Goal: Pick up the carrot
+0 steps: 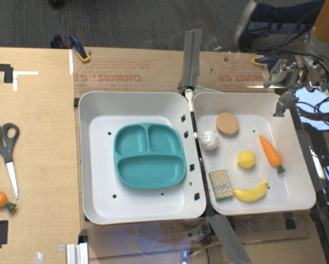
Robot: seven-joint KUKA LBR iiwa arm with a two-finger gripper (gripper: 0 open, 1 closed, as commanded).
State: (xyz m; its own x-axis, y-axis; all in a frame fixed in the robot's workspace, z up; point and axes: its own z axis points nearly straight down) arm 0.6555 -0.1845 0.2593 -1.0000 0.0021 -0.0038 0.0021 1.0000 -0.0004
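Over the right bin's (pixel 304 199) corner, the hand (pixel 285 100) hovers empty.

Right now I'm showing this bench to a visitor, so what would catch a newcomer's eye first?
Probably the teal plate, alone in the left bin. Next, the bright food in the right bin: a carrot near its right wall, a lemon beside it and a banana at the front. The gripper hangs over that bin's far right corner, apart from the carrot.
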